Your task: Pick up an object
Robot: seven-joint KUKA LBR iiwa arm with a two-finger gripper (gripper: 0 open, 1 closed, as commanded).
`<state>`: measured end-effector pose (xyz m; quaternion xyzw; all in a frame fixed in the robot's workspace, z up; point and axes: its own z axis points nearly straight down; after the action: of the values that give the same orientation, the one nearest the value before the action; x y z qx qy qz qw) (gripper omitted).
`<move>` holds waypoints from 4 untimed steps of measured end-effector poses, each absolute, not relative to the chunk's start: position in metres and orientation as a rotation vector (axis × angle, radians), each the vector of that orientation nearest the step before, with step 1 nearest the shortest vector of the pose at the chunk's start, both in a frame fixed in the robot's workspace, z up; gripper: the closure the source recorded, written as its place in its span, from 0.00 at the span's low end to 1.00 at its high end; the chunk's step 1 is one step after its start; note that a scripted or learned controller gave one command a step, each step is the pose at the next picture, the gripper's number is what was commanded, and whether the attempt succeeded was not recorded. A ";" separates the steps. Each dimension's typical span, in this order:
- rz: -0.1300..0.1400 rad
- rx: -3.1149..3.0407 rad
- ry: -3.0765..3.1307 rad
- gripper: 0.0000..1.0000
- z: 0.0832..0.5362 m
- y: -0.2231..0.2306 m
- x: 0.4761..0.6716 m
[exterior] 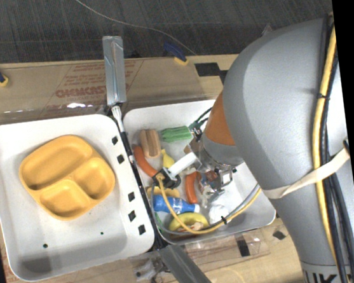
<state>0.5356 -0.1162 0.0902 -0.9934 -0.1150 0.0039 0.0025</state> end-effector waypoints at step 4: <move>0.016 -3.122 -0.320 0.00 0.097 -0.141 0.474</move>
<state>0.4740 -0.1415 0.0972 -0.9948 -0.1021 0.0051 0.0016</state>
